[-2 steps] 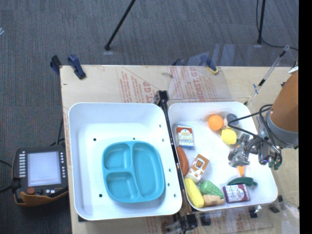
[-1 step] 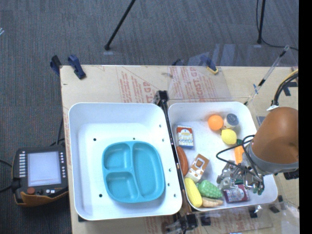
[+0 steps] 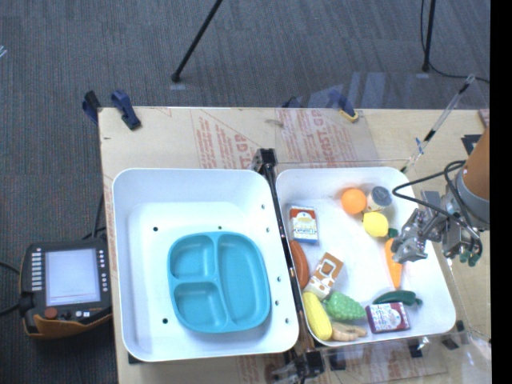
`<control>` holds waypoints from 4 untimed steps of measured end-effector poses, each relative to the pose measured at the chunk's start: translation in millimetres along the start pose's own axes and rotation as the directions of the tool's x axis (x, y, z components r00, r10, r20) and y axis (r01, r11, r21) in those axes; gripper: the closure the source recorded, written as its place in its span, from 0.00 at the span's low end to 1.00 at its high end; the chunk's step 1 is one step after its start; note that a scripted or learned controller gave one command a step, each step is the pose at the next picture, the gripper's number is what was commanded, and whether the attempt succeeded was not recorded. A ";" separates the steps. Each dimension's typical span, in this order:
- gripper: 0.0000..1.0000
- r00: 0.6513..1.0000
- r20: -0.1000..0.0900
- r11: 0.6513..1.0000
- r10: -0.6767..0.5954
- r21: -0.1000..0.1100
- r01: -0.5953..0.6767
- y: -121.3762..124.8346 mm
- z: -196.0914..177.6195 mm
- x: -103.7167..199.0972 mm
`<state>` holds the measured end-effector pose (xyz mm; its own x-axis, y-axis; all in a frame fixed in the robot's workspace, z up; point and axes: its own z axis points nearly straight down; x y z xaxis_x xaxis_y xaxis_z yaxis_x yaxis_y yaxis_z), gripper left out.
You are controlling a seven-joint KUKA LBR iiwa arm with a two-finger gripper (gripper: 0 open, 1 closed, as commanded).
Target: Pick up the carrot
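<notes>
In the camera view, two white bins are seen side by side on the bench. The left bin (image 3: 128, 214) takes up the lower left and centre of the frame and carries a blue divided plate (image 3: 218, 282). The right bin (image 3: 320, 178) sits at the lower right and is crowded with toy food.

The carrot (image 3: 394, 269) is found near the right edge of that bin, lying roughly upright in the frame with its thin end pointing toward the bottom. A yellow lemon (image 3: 375, 224) is placed just above it, with an orange ball (image 3: 353, 201) further up and to the left. A green pepper (image 3: 398, 298) and a small red packet (image 3: 387, 318) lie just below its tip.

The gripper (image 3: 410, 246) is positioned at the right of the frame, directly over the upper end of the carrot and partly covering it. Whether the jaws are spread or closed cannot be told at this angle, and no part of the carrot is shown clearly between them.

The task is judged to be at the approach or grasp stage. The carrot appears to rest on the bin floor, so a lift is not yet shown. A confirmed grip and the raising of the carrot clear of the bin are what is left.
</notes>
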<state>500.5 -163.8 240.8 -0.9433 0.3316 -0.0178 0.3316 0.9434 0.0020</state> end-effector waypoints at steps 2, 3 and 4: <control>0.00 0.998 -0.012 0.998 -0.055 -0.001 0.055 -21.1 141.6 16.4; 0.00 0.998 -0.004 0.998 -0.068 -0.002 0.068 -20.2 146.3 -70.8; 1.00 0.998 -0.005 0.998 -0.069 -0.004 0.069 -19.3 135.1 -71.7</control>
<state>564.1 -206.4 107.0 -0.9640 0.2655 -0.0127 0.2655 0.9641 0.0048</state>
